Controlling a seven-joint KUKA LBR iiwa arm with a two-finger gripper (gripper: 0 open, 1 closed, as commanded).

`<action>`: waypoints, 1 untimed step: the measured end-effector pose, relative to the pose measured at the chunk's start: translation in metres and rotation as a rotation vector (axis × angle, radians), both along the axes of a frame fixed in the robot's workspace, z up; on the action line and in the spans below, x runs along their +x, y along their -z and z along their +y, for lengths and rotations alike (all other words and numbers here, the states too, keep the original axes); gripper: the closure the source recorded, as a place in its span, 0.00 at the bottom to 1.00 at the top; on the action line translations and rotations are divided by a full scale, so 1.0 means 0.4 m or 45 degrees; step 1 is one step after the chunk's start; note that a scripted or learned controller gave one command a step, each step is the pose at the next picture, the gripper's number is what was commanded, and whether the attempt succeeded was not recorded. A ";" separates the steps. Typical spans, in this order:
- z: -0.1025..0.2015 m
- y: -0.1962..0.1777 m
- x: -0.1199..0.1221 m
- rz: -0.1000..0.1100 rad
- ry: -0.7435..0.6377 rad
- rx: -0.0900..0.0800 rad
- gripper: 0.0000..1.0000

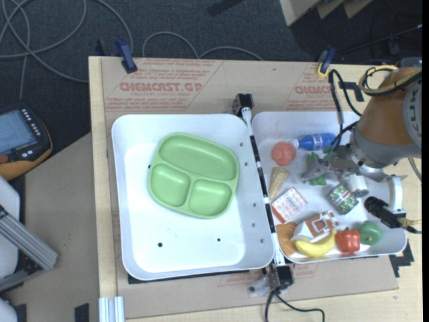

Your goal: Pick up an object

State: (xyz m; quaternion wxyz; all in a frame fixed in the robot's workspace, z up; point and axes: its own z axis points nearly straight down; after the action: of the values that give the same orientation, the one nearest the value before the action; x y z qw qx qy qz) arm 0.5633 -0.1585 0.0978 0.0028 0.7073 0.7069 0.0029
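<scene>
I hover my gripper (333,168) over the can (342,198); whether it holds anything I cannot tell. The can looks light, stiff, slippery — grip its sides.

A flat brown cardboard-covered bench top (201,79) printed with red lettering carries two shallow white plastic bins side by side. The left bin (134,200) and the right bin (295,121) touch along their inner edges, joined by a black hinge strip (258,173)
</scene>
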 end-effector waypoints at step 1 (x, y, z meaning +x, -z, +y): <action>0.104 0.033 0.128 0.008 -0.003 0.001 0.00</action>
State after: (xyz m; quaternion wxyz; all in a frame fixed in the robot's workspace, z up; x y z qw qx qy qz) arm 0.6145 -0.1167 0.0846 0.0003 0.7066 0.7076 0.0007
